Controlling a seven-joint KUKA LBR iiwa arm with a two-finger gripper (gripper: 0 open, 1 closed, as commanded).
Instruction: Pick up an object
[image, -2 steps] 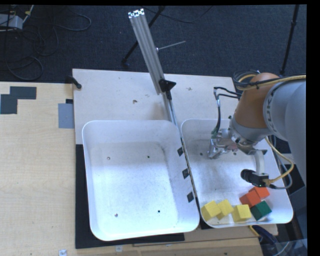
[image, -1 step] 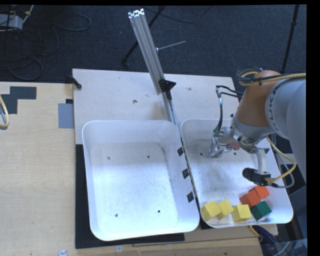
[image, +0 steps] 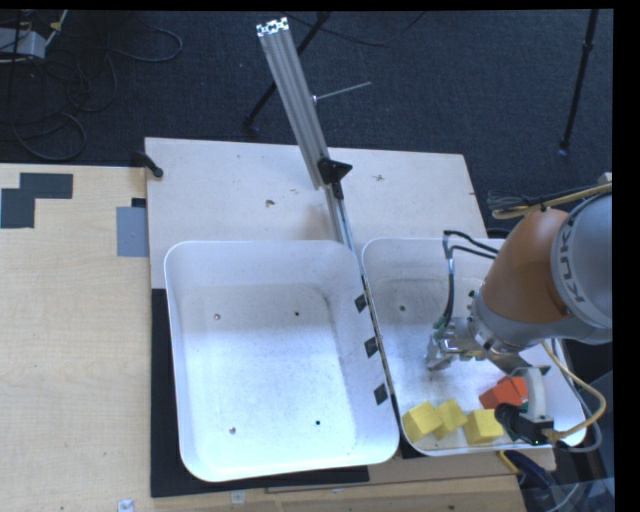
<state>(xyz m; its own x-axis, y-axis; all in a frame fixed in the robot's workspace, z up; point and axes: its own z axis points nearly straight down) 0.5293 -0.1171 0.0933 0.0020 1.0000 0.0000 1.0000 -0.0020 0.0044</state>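
The grey arm with its orange band (image: 530, 265) reaches over the right shallow white plastic bin (image: 405, 280), its metal two-finger gripper (image: 440, 355) hanging low above the bin floor; whether the fingers stand wide or narrow cannot be told. Below and right of them lie three yellow blocks (image: 452, 420) and, nearer, a small orange-red block (image: 503, 392)

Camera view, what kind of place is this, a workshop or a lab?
Likely a robotics lab: a robot arm reaches over two white bins, cables trail across dark carpet, and small blocks lie in the right bin.
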